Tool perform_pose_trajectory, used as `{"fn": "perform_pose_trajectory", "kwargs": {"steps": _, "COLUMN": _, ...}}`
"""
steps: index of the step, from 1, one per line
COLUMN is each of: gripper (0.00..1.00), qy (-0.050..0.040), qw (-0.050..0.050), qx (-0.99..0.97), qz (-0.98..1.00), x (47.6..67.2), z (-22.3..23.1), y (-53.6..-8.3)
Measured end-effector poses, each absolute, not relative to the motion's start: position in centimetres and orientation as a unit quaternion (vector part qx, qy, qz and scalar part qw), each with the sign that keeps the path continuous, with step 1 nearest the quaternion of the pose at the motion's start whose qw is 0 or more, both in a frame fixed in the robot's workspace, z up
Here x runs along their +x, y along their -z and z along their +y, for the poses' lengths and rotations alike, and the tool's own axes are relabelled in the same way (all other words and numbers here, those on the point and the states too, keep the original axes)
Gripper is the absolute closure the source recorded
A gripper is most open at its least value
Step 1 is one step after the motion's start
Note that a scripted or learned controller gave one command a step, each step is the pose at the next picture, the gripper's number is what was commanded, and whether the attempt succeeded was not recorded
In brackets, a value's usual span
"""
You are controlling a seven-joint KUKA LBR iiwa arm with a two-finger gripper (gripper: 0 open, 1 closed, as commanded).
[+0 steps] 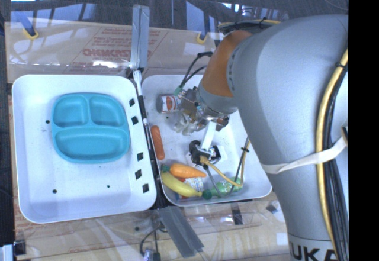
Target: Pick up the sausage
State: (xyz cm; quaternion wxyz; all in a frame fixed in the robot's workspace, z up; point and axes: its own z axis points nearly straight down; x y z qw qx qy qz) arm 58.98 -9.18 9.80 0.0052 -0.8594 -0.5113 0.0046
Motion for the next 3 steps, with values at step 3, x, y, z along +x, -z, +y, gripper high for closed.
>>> {"fn": "perform_pose_trajectory", "kwargs": {"steps": 3, "gripper": 0.00, "qy": 0.0001, "qw": 0.000, "qx": -0.895, "qz": -0.446, "x": 52.8, "z": -12.1, "y": -12.1}}
